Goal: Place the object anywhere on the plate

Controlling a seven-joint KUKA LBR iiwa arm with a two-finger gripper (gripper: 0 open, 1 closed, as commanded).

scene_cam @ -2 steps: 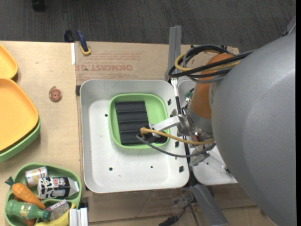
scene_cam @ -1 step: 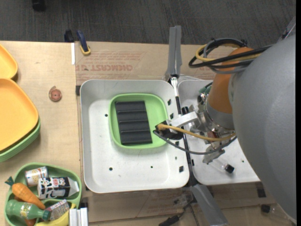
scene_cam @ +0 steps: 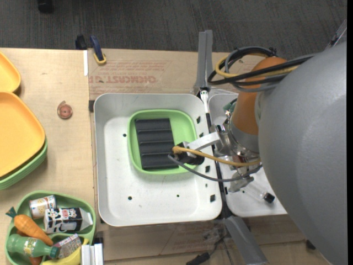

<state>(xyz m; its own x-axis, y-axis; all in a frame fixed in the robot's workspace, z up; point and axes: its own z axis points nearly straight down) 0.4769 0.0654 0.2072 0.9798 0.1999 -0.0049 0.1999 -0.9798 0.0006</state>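
Note:
A green square plate point(scene_cam: 188, 127) lies in the left white bin point(scene_cam: 113, 197), toward its back. On the plate rests a dark grey ridged slab point(scene_cam: 153, 142), flat and lying along the plate's length. My gripper point(scene_cam: 236, 167) hangs over the wall between the two bins, just right of the plate, and the wrist and the grey arm hide most of it. It is apart from the slab.
The right bin point(scene_cam: 251, 206) lies mostly under the arm; a small white and black piece point(scene_cam: 266, 196) shows near its front. On the bench at left are stacked yellow plates point(scene_cam: 16, 131), a brown disc point(scene_cam: 65, 110) and a green bowl point(scene_cam: 87, 213) of toy food.

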